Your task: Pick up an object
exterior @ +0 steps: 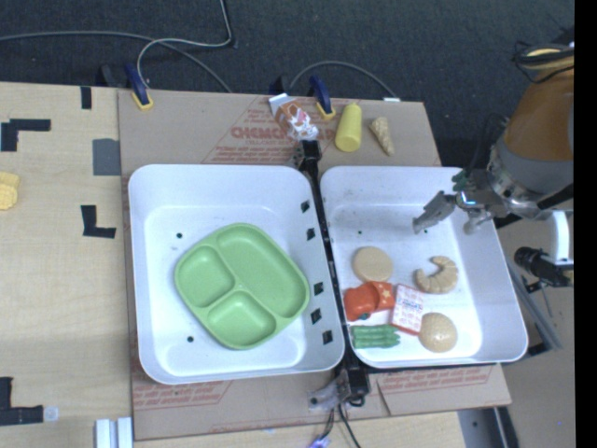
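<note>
Pincer [451, 215], fingers spread and holding nothing, hovers above the croissant [437, 274]; likely light, rigid plastic, best gripped mid-curve.

1. We take this for a robotics lab or test bench, not a home kitchen.
2. Our landmark is the cardboard sheet [280, 138], printed with red lettering, lying under two white bins [149, 250] and held at its far edge by blue clamps [140, 90].
3. Beyond the sheet, loose cables [187, 40] trail over dark carpet [392, 26].
4. Left of the sheet, black tape marks [93, 222] dot the wooden benchtop [56, 297].
5. Right of the sheet stands a grey and orange industrial arm [536, 138].
6. Over the sheet, the bins hold toy food [403, 308] and a green divided plate [241, 285].
</note>
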Motion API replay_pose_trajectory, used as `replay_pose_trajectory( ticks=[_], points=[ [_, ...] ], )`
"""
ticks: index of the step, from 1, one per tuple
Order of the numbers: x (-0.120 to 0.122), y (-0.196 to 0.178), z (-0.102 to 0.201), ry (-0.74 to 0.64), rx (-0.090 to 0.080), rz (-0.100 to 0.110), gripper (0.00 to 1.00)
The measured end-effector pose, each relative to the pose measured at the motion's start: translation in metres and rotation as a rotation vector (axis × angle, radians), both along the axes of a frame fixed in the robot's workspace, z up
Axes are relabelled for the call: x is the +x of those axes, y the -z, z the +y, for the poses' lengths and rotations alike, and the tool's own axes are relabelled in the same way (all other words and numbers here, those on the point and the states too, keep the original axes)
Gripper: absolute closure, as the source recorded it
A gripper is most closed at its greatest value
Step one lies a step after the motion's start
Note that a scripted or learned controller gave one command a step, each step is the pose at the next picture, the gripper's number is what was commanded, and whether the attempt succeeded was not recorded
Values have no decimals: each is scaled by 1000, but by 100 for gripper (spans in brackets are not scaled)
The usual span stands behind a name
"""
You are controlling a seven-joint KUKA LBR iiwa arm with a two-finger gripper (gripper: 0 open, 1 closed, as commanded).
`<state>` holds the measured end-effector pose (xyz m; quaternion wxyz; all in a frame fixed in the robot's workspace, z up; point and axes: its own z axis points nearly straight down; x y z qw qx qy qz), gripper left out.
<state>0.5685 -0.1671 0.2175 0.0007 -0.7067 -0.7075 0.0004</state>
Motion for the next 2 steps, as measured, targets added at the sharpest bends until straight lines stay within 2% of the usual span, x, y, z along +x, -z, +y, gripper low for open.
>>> replay_pose_trajectory(
  ticks=[1, 2],
  points=[
    [-2, 46, 73, -1, 0, 0, 0],
    [3, 131, 72, 0, 0, -4, 0]
  ],
)
